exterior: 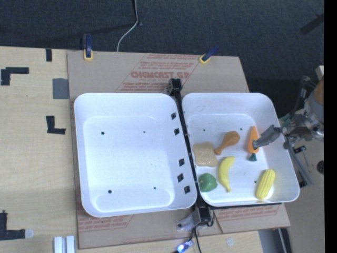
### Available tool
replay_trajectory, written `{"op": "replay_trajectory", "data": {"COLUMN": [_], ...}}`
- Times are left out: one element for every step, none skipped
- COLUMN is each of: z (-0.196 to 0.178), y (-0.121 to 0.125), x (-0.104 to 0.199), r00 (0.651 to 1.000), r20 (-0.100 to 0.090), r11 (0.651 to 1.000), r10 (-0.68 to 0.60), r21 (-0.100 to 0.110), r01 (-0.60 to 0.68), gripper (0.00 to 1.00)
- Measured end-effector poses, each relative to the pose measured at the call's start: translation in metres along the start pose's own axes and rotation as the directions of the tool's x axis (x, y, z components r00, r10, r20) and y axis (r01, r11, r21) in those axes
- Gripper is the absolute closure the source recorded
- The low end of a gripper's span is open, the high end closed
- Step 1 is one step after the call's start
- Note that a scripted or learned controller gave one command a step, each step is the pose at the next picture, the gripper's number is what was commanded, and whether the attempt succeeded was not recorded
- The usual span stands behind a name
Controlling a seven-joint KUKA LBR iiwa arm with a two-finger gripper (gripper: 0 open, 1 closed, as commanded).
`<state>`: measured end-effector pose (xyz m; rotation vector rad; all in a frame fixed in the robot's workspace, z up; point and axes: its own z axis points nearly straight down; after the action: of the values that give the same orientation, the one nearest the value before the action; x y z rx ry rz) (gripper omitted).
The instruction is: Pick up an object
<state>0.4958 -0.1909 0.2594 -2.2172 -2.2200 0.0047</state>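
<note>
claw [261,139] at right bin [263,105], over carrot [253,139] | grip: can't tell | banana [226,172], corn [265,184] nearby

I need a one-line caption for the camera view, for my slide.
Gripper poised by the carrot in the right bin, among toy foods; left bin beside it.

- My arm [310,121] runs off the right edge, so I get just the wrist end and some grey linkage.
- The gripper [261,139] overlaps the carrot [253,139] and covers part of it; I can't tell how the fingers stand.
- A small dark green bit [253,156] below the carrot is too tiny for me to name.
- Something bluish [184,246] at the bottom edge is blurred and cut off.
</note>
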Motion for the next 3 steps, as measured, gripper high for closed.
{"op": "replay_trajectory", "data": {"z": [0.155,-0.039,0.086], "y": [-0.016,0.025,-0.016], "x": [0.036,0.047,0.044], "r00": [1.000,1.000,1.000], "r20": [-0.007,0.005,-0.004], "r11": [1.000,1.000,1.000], "r10": [-0.001,-0.004,0.003], "r21": [0.014,-0.016,0.013], "r01": [0.001,0.004,-0.003], "gripper": [0.00,0.00,0.00]}}
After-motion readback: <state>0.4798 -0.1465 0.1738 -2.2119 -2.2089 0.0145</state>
